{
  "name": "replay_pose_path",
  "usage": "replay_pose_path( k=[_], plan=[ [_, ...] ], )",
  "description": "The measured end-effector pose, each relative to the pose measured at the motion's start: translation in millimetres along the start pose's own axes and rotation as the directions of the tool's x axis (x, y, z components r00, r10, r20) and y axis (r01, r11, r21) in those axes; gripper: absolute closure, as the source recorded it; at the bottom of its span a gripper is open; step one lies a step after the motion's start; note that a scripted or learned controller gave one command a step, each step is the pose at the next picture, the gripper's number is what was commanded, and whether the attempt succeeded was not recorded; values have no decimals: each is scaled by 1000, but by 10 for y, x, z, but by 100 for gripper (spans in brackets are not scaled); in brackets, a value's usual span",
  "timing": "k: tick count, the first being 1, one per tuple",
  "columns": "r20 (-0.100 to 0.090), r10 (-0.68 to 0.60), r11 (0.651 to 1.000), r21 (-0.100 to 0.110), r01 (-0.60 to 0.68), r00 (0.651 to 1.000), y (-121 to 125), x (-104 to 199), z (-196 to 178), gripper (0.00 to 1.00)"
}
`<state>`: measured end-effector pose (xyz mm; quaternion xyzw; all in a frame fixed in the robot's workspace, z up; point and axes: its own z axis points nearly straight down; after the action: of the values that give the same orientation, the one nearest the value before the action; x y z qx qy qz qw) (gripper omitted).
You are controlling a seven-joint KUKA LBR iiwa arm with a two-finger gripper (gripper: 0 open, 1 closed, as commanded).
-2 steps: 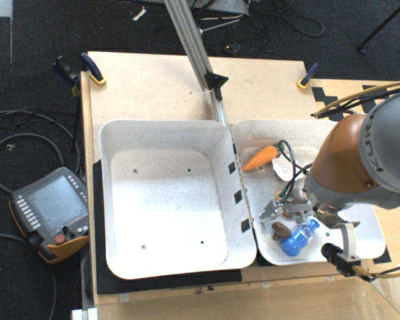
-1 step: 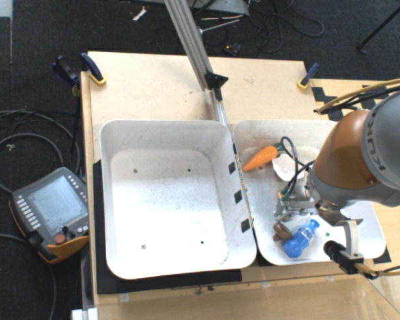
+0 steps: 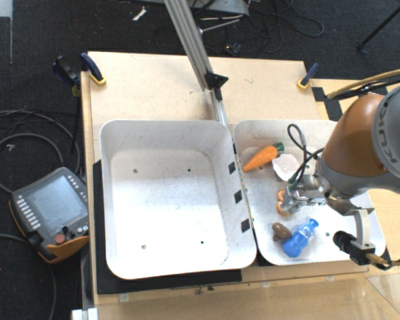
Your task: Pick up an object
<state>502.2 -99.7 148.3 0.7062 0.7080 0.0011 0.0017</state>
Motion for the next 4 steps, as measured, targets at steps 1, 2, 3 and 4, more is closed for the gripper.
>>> replay_pose_path(
  k=[1,2,3,4],
  plan=[
    [1,1,1000,-2,-1,1000,-5,-105,-512,100],
    [1,-1,1000,-1,1,1000,12,-106,-913,100],
    [-2,-5,1000,2,5,1000,173,379,-965,100],
    [-1,-5,1000,3,5,1000,468,829,-850,100]
  ],
)
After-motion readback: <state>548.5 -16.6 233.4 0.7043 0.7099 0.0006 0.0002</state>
